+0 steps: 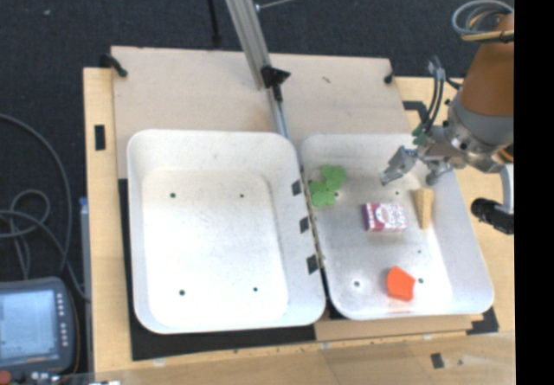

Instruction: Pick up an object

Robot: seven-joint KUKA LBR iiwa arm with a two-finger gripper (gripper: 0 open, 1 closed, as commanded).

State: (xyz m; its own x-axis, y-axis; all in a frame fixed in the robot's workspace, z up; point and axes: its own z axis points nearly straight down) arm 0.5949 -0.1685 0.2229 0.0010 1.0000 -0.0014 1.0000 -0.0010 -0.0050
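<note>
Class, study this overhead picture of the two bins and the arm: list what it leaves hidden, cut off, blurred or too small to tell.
- Arm: cut off at the camera view's right edge above the orange band.
- Gripper: too small and blurred to tell its state.
- Small box: print too small to read.
- Green object: shape blurred, kind unclear.
- Grey device, lower left: cut by the frame edge.

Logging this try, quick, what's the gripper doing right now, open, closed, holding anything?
Gripper: open, holding nothing, above the right bin near the tan cone.
</note>
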